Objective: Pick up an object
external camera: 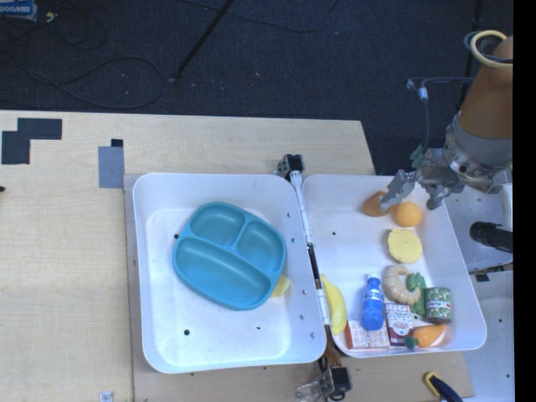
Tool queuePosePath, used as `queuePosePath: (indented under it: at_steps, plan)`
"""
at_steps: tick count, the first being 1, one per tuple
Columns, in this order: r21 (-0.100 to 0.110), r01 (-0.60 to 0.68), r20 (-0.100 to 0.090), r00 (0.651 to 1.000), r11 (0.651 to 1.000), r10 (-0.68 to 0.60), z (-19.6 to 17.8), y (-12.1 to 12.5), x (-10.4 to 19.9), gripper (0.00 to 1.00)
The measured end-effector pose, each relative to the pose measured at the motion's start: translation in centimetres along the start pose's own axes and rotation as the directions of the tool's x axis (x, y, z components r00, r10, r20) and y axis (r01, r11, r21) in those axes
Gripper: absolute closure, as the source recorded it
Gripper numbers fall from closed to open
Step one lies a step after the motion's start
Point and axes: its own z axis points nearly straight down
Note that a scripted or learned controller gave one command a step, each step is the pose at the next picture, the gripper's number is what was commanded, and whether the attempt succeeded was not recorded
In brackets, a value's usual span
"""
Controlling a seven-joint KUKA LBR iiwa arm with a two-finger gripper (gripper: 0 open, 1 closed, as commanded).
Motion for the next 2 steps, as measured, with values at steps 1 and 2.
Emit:
queuePosePath:
  at_steps: [1, 2]
  plan:
    - [-0.002, -0.001, -0.001, 1.0, 1.0, 0.001, 15.3, -2.5, -4.8, 0.0]
    - [-0.004, 0.001, -0.001, 1.0, 1.0, -0.001, 16.1, 4.2, -1.1, 0.0]
